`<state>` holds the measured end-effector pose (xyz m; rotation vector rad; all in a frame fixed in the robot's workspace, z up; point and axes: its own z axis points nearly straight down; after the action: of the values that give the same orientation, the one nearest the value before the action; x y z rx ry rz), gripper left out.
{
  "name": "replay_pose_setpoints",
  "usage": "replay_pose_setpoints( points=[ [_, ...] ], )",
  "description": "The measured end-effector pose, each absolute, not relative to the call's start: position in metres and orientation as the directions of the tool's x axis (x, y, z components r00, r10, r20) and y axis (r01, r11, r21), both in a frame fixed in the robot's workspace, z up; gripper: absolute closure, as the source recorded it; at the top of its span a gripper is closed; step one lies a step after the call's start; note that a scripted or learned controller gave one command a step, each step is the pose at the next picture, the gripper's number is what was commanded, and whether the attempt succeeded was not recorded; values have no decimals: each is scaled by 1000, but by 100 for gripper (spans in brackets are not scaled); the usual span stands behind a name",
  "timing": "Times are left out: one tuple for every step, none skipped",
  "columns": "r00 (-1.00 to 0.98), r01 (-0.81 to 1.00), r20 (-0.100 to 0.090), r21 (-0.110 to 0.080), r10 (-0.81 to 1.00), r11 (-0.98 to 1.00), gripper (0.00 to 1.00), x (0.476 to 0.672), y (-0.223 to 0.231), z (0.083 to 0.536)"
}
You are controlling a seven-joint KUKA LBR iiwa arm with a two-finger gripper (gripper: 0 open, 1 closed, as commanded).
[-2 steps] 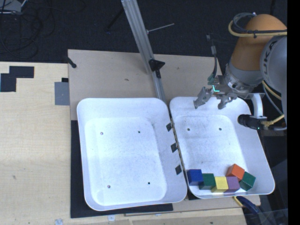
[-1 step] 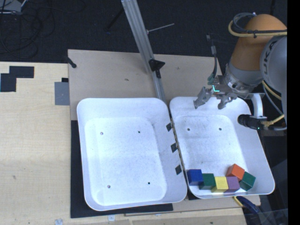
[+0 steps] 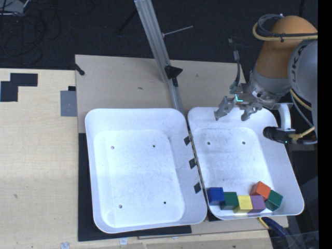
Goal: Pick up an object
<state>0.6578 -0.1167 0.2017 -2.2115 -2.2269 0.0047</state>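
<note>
Matte cubes (image 3: pixel 245 197), spread metal pincer (image 3: pixel 234 111) beyond

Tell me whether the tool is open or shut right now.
Open. The tool hovers over the right bin's far rim with its two fingers spread apart, nothing between them.

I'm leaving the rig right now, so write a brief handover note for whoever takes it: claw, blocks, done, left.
Claw: open, holding nothing, raised over the far edge of the right bin.
Blocks: blue, dark green, yellow, purple, orange and green cluster in that bin's near corner.
Done: nothing picked.
Left: bring the claw to the cluster, grasp one block, lift.
</note>
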Motion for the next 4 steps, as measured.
replay_pose_setpoints(
  points=[
    [-7, 1000, 0, -4, 1000, 7, 0, 658, -117, 202],
    [-7, 1000, 0, -4, 1000, 7, 0, 658, -117, 202],
    [-7, 1000, 0, -4, 1000, 7, 0, 658, -117, 202],
    [-7, 1000, 0, -4, 1000, 7, 0, 658, -117, 202]
  ],
)
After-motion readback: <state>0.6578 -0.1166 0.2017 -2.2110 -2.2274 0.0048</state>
